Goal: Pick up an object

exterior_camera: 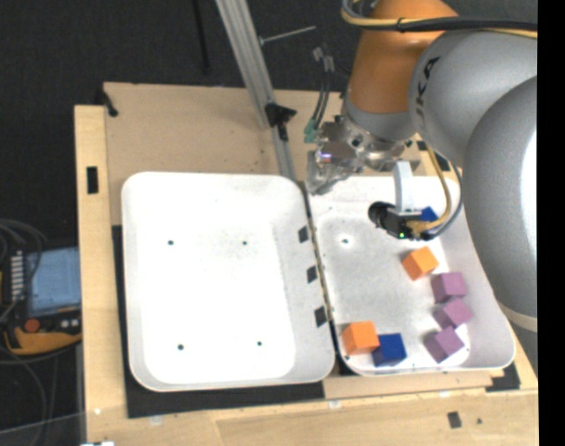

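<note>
Gripper (327,167) is at the upper middle of the frame, over the top left corner of the right bin (357,249). It hangs off the big grey arm (487,110) with the orange band (394,45). Honestly can't tell from this angle whether it's open or closed.

The stuff to grab is all in that right bin, well apart from the gripper. An orange block (419,263) sits toward the bin's right side, and three purple blocks (454,314) run in a loose line below it, down toward the lower right corner. A second orange block (361,335) is at the bin's bottom left, with a blue block (389,349) touching it on the right.

The left bin (217,277) is white and shallow, just beside the right one, with small black clips (310,272) along the seam between them. Both sit on a tan wooden bench (171,128) over a dark floor (59,26). A metal pole (245,54) slants down from the top of the frame. At the far left there's a handheld controller (50,286) with a blue screen and cables, too blurry to read.
</note>
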